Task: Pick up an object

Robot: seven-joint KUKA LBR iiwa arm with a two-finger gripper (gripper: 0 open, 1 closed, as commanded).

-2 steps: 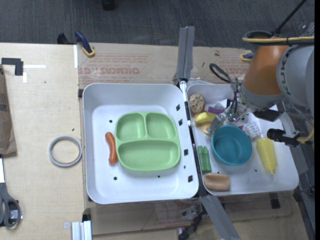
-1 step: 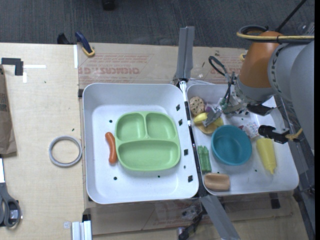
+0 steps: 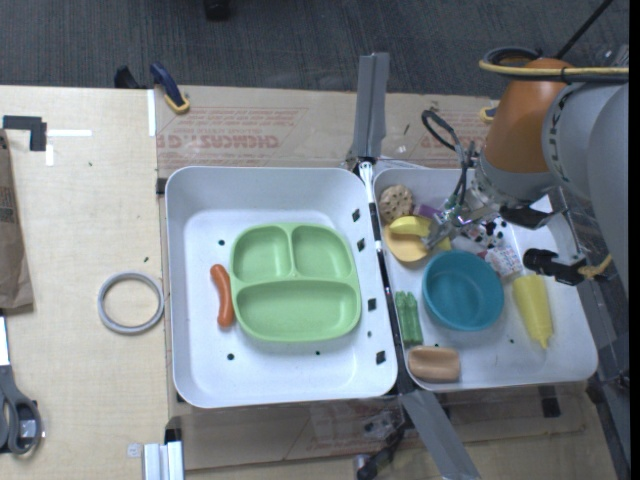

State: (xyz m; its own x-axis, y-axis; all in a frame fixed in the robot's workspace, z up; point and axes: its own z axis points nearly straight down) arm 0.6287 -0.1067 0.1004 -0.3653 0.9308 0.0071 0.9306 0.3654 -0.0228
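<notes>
The left bin (image 3: 190, 288) holds an orange toy hot dog (image 3: 223, 295) just left of a green divided plate (image 3: 296, 282). Both look like light, stiff plastic; the plate is broad and flat, so only its rim would offer a hold.

The right bin (image 3: 570, 353) is where the gripper (image 3: 452, 215) is working. At its far left corner lies a round cookie (image 3: 396, 202), and beside that a yellow lemon-like toy (image 3: 409, 238), the piece nearest the gripper and so the likely target. It appears smooth, hard and rounded, probably light but inclined to slip; a hold across its middle seems safest. Nearer along the bin's left wall lie a green vegetable-like piece (image 3: 408, 317) and a tan bread roll (image 3: 434, 365). A blue bowl (image 3: 463, 290) sits in the middle, touching or nearly touching the yellow toy, which crowds any approach. A yellow corn cob (image 3: 533, 309) lies to the right.

The arm (image 3: 560, 118) reaches in from the right, its wrist tipped down and left over the bin's far part, with the gripper low above the yellow toy. Cables and clutter blur the jaws, so I cannot tell whether they are wide or narrow, nor whether they hold anything.
</notes>
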